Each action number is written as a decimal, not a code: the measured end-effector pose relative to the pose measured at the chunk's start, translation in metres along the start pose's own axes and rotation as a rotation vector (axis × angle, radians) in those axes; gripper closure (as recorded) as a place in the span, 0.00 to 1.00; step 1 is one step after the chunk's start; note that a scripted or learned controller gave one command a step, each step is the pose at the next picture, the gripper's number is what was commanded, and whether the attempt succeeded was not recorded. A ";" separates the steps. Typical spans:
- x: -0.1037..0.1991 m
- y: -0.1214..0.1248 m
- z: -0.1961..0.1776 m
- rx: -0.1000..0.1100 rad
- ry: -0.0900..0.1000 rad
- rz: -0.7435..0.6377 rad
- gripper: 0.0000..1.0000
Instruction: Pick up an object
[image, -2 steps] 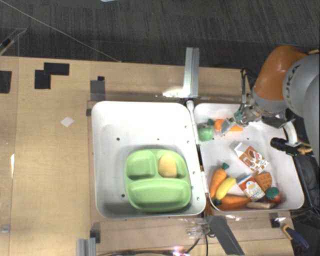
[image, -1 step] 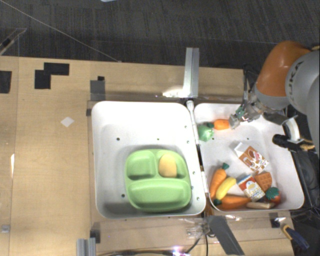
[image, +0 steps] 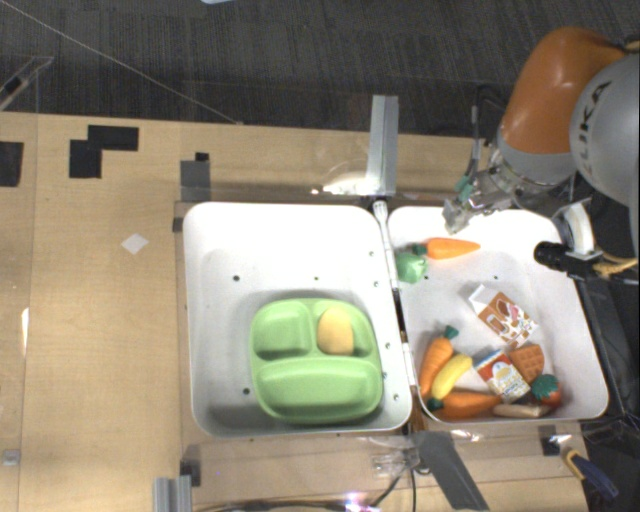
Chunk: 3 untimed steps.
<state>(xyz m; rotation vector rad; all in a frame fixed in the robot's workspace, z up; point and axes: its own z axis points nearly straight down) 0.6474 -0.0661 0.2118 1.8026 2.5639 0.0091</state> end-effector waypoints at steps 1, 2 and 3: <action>0.000 0.000 0.001 0.001 0.000 0.000 0.00; -0.037 0.001 0.090 0.005 0.000 0.246 0.00; -0.068 -0.003 0.104 -0.003 -0.002 0.294 0.00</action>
